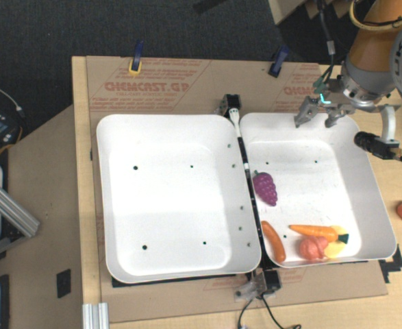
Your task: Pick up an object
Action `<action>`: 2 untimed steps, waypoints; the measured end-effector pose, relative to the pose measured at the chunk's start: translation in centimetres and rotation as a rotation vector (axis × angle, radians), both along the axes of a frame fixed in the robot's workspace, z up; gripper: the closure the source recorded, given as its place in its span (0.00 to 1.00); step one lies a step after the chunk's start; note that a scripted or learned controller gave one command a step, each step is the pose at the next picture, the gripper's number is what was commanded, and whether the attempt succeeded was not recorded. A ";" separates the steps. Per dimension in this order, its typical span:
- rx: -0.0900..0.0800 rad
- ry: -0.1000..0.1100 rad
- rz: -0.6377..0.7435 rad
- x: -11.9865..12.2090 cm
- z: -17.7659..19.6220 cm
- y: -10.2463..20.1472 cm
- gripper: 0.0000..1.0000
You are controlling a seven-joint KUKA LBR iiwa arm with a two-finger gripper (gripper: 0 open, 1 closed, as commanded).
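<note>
The right bin (365,184) held the toys — the carrot (315,231), the grapes (266,188) and the sausage (274,242) lay toward its near end, well apart from the gripper (318,115), which hovered over the far rim, fingers spread, holding nothing.

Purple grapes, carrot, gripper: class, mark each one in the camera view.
purple grapes (265,188), camera view, middle of the bunch
carrot (313,230), camera view, middle of its orange body
gripper (317,115), camera view, midway between its fingertips
</note>
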State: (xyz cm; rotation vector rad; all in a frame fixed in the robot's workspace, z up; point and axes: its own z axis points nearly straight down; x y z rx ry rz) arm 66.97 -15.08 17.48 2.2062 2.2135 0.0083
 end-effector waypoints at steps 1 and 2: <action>-0.002 -0.005 0.000 0.1 1.1 0.0 1.00; -0.002 -0.004 0.000 0.1 1.0 0.0 0.00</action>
